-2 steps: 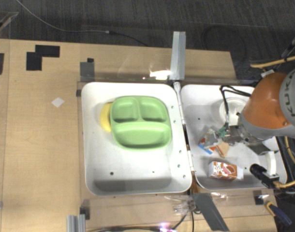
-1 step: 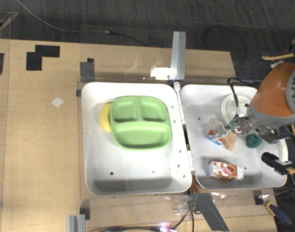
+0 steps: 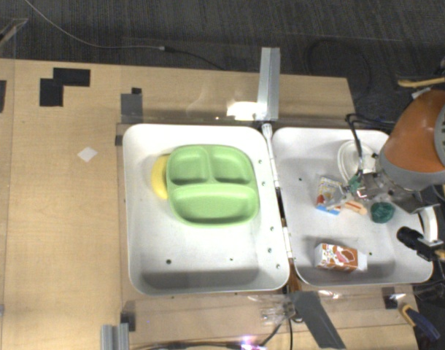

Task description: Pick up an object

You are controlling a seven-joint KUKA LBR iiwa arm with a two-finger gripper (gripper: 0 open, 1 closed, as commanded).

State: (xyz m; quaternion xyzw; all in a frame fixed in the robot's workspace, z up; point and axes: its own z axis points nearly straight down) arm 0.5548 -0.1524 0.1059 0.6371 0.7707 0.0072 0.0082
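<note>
Progress is judged early: nothing is seen lifted. The gripper is lowered into the right bin; its opening cannot be told. A small packet lies just beside it, a teal object close by.

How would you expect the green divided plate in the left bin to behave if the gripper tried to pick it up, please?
The green divided plate looks moulded and rigid, so it probably won't flex. Its broad, shallow shape suggests it won't roll, but a pinch at one rim would likely let it tilt. It appears to rest partly on a yellow object, so it may rock or slide when pushed.
</note>
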